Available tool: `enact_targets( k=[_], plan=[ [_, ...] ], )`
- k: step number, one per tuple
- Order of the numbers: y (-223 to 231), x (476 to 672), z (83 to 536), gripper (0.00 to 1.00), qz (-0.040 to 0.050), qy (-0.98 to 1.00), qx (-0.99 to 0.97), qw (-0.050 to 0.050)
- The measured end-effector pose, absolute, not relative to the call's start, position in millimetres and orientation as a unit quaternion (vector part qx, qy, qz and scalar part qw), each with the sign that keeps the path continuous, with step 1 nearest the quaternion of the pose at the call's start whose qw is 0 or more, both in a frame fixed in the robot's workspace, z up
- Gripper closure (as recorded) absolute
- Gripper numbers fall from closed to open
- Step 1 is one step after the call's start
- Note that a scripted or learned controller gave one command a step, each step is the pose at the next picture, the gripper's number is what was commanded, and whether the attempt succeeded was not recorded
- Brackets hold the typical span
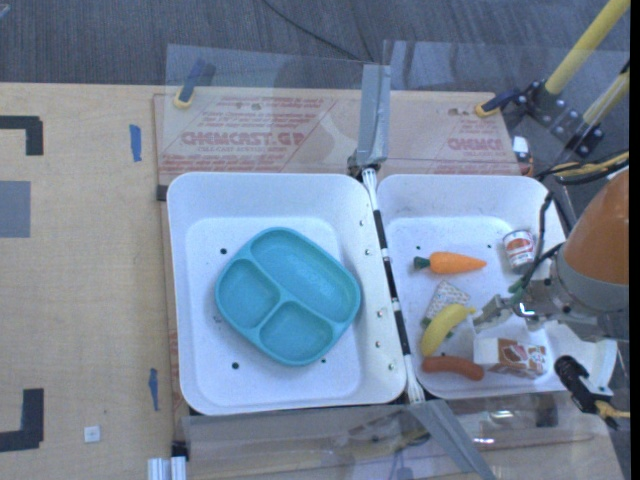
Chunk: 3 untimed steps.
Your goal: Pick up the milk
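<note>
The milk (510, 356), a small white carton, lies flat near the front right corner of the right bin (400, 200), beside a sausage (452, 367) and banana (444, 326). The gripper (508, 310) hangs just behind it, likely lining up a grasp; how wide its fingers stand cannot be told.

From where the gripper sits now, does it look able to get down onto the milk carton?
Probably yes. The gripper hovers at the milk carton's upper edge in the right bin. The carton's top looks uncovered; only the sausage and banana lie close on its left.
</note>
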<state>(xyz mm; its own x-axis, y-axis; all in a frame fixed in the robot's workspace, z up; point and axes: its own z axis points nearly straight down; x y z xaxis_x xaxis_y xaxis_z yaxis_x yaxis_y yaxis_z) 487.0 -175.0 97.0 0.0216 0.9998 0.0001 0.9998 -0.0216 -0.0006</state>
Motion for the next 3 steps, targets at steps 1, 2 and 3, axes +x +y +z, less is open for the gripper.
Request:
enact_targets(
  k=[1,2,3],
  plan=[
    [-142,509.7,141,0.0,-0.0004,-0.658,-0.753,-0.001],
    [-185,481.3,88,0.0,-0.0027,-0.694,-0.72,-0.001],
    [-217,483.6,174,0.0,0.0,-0.644,-0.765,-0.001]
  ],
)
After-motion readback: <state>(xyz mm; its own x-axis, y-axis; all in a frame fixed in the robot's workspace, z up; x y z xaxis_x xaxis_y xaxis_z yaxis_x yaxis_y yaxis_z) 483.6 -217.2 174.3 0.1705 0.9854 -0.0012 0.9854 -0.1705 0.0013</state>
